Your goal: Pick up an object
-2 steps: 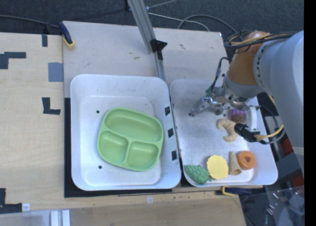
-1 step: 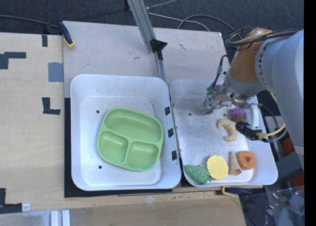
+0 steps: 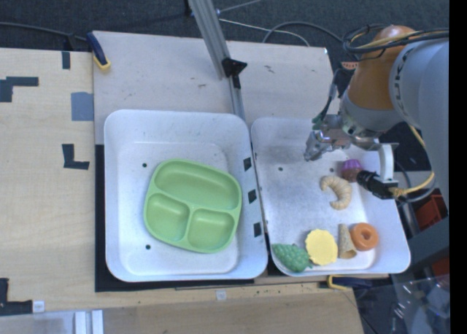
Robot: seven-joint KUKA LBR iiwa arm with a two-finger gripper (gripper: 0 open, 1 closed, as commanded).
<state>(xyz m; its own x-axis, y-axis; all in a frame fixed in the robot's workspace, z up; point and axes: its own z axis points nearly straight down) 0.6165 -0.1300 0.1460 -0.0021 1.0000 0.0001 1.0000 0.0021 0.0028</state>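
Observation:
My gripper (image 3: 315,149) hangs over the upper part of the right bin (image 3: 292,194), nothing visible between its fingers. Below and to its right lie a small purple object (image 3: 352,169) and a tan croissant-shaped piece (image 3: 338,191). Along the bin's front edge sit a green leafy piece (image 3: 291,256), a yellow round piece (image 3: 321,246), a tan stick (image 3: 344,242) and an orange ring (image 3: 363,236).
The left bin (image 3: 124,179) holds a green divided plate (image 3: 193,206). A metal pole (image 3: 211,26) slants down to the seam between the bins. A black part with cables (image 3: 376,183) sticks out from the arm beside the purple object.

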